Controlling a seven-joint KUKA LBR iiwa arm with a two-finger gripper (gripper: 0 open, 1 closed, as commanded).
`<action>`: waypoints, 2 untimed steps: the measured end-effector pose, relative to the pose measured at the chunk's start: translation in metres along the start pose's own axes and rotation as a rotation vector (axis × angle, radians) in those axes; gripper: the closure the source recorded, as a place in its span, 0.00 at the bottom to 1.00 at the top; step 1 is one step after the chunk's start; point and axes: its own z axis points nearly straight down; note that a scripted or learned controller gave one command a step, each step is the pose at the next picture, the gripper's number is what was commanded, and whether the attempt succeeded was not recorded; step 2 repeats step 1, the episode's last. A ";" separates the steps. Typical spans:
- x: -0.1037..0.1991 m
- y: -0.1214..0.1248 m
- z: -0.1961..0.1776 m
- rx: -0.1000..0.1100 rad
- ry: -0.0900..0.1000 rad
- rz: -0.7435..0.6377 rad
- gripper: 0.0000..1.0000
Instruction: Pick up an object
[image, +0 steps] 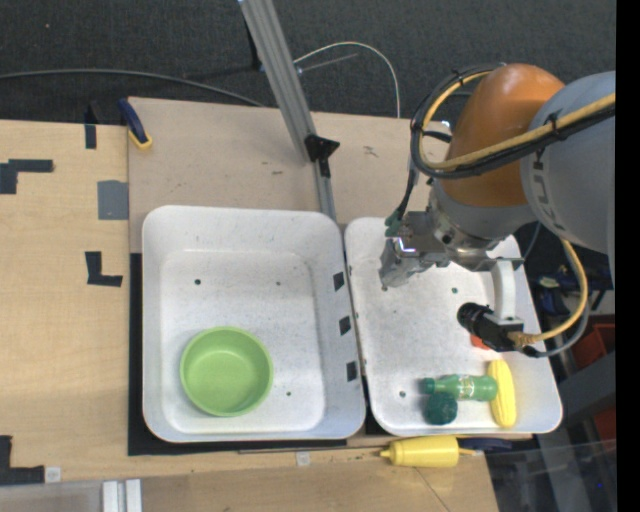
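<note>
From my station I see the gripper (393, 268) hanging over the far left part of the right bin (420, 330), close to the wall that bin shares with its neighbour. I cannot tell from this angle whether the jaws are apart or together, and I see nothing gripped. The things to pick lie at the right bin's near right corner. A green bottle (462, 387) lies on its side, a yellow piece (503, 392) touches its right end, and a dark green lump (438, 408) sits just beside its left end. All three are well apart from the gripper. Left of the right bin, the left bin (250, 280) holds a green bowl (226, 371). Just outside the right bin's near rim lies a yellow bottle (425, 452).
</note>
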 end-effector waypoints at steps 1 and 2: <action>0.055 -0.006 0.020 0.003 0.000 0.000 1.00; 0.055 -0.006 0.020 0.003 0.000 0.000 1.00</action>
